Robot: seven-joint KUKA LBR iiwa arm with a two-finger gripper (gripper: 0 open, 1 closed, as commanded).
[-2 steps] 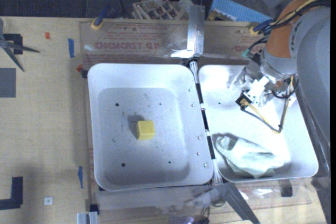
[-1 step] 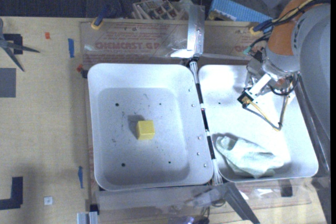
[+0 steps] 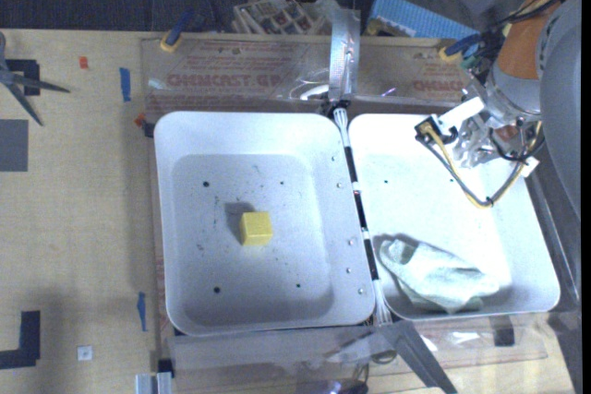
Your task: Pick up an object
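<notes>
A small yellow block (image 3: 257, 228) lies near the middle of the left bin (image 3: 185, 143). A crumpled white and pale green cloth (image 3: 432, 274) rests in the front part of the right bin (image 3: 406, 161). My gripper (image 3: 478, 145) hangs over the back right of the right bin, with yellow and black cables looping below it. It is well behind the cloth and far to the right of the block. Nothing shows in its grasp.
The arm's grey body and orange band (image 3: 522, 51) fill the upper right. A clear plastic sheet (image 3: 277, 74) lies behind the bins. Blue tape marks (image 3: 125, 83) and black brackets (image 3: 23, 78) sit on the wooden bench at left.
</notes>
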